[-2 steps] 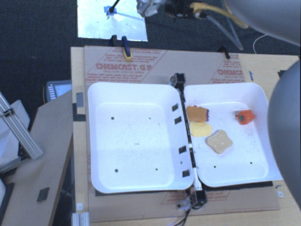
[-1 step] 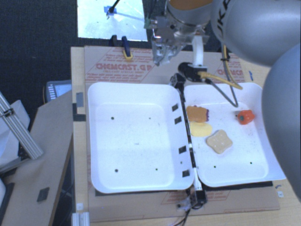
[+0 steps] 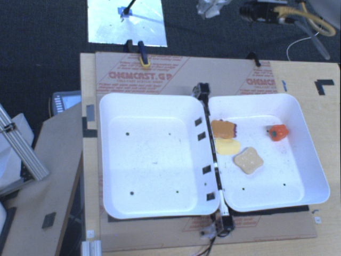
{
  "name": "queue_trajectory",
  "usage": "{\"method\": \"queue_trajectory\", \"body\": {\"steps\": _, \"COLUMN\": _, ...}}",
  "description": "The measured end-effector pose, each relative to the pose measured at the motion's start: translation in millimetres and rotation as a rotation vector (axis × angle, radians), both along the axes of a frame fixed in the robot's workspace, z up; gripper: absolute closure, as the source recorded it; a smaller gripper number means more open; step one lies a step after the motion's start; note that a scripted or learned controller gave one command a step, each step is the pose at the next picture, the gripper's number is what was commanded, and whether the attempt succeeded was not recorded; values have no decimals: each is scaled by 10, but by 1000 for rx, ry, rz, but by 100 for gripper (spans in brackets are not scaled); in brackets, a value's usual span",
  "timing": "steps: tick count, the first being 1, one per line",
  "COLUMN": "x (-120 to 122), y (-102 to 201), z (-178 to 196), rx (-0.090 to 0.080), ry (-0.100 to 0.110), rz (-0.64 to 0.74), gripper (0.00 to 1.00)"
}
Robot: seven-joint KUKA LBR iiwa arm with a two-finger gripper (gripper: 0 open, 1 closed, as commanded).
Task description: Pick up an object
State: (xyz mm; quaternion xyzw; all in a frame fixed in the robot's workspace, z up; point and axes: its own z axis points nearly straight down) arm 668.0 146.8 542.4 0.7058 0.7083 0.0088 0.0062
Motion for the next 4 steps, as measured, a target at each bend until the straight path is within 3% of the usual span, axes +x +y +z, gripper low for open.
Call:
{"method": "queue_trajectory", "body": {"steps": 1, "x": -4, "y": 615, "z": -71, "rx": -1, "ry": 19, "rz": 6, "gripper": 100}}
{"method": "queue_trajectory", "body": {"steps": 2, "x": -1, "y": 893, "z": -73, "rx": -2, "ry": 19, "rz": 3, "gripper": 100}}
{"method": "queue_trajectory", "body": {"steps": 3, "x": 2, "y": 876, "z": -71, "rx": -3, "ry": 19, "rz": 1, "gripper": 0}}
{"method": "queue_trajectory", "body": {"steps": 4, "x": 1, "y": 880, "z": 46, "rx": -2, "ry": 17, "rz": 4, "gripper": 100}}
